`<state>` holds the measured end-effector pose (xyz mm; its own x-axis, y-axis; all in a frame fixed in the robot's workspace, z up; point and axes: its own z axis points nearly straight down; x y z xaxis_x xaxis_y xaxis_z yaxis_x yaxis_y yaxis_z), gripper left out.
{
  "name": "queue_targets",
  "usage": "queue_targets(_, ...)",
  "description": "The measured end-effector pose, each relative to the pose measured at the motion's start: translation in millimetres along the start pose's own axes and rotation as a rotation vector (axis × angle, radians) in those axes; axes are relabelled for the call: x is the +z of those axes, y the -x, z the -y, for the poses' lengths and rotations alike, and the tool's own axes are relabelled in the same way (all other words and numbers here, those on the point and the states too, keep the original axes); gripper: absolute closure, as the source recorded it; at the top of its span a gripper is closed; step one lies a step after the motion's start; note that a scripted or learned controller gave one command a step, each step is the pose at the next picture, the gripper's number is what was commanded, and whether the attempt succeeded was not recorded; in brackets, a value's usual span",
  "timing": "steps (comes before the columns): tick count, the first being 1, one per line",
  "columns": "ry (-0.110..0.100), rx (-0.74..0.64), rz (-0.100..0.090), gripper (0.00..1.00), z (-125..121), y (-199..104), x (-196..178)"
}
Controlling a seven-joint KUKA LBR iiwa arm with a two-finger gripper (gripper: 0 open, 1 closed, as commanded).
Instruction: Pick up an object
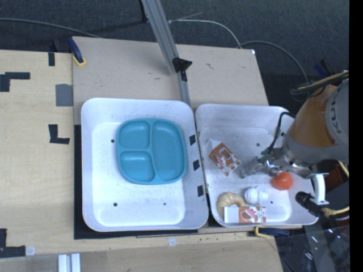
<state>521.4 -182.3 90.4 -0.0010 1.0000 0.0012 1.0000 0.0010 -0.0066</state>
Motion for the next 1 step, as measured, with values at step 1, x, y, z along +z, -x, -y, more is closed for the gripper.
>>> queue_targets(1,0.003,-0.001,0.0,1.0,-1.0,-0.5,-12.8)
